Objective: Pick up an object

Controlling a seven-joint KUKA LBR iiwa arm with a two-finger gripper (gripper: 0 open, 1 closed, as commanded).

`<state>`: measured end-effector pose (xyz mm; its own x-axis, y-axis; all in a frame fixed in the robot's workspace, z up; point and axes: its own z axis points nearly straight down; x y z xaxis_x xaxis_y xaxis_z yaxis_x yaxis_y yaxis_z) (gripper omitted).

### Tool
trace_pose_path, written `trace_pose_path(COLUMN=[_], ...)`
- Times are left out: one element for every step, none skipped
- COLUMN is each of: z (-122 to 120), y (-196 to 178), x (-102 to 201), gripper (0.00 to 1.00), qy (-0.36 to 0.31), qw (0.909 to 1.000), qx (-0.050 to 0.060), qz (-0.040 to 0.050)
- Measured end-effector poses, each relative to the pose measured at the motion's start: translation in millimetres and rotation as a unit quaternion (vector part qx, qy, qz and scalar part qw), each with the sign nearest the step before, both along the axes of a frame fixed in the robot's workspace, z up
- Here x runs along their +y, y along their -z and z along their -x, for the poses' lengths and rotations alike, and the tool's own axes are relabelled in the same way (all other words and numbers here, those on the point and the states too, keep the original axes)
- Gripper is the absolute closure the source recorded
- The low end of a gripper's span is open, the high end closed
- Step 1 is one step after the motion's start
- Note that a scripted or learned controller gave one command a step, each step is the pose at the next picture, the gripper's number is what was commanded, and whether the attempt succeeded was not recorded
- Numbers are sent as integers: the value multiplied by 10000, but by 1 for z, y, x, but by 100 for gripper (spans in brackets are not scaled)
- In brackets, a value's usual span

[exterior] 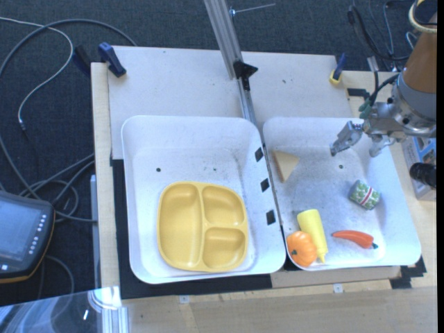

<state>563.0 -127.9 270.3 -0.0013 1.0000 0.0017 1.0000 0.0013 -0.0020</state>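
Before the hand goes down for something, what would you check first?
1. Hand holding nothing: ok, no object between its fingers.
2. Fingers spread: ok, they look apart.
3. Objects in right bin: ok, can, pepper, wedge, orange, yellow piece.
4. Nearest target standing free: ok, the can stands alone.
5. Orange and yellow piece apart: not ok, they touch.
6. Hand height above bin: cannot tell.
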Motion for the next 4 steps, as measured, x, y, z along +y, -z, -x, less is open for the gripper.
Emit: trace_pose_path(z=[0,4,8,8], y=[0,49,95,138], x=[0,-9,-15,-19], gripper=[0,0,0,0], qy=[2,10,10,7], qw=[10000,10000,10000,10000], qx=[-2,27,27,22], qz=[0,0,-4,-3])
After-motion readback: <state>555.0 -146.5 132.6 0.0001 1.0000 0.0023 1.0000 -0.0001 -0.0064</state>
